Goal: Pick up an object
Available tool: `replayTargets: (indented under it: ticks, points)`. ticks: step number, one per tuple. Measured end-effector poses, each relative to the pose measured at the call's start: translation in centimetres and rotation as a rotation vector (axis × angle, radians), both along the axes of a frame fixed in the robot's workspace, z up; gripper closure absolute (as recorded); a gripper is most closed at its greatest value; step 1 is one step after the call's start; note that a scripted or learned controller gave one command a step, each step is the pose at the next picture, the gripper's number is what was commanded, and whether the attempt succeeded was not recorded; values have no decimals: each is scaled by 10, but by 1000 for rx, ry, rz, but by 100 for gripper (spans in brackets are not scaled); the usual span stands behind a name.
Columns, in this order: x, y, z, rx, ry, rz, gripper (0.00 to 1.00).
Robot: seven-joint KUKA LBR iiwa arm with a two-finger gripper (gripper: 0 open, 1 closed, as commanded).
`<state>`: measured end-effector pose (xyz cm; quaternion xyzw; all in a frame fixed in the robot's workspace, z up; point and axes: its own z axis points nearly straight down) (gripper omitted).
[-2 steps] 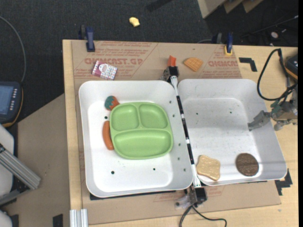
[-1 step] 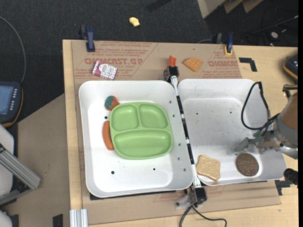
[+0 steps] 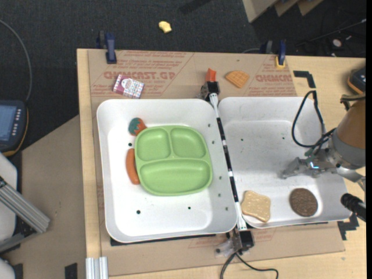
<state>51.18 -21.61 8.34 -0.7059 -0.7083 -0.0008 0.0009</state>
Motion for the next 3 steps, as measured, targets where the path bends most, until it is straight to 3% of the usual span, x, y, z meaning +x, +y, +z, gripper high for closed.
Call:
replayTargets:
  ticks: [1, 2, 3]
  points:
    - [-30, -8, 56, -5, -4, -5, 0]
    - [62, 3, -1, -1, -5, 3, 0]
    - [49, -9, 122, -8, -11, -3, 0]
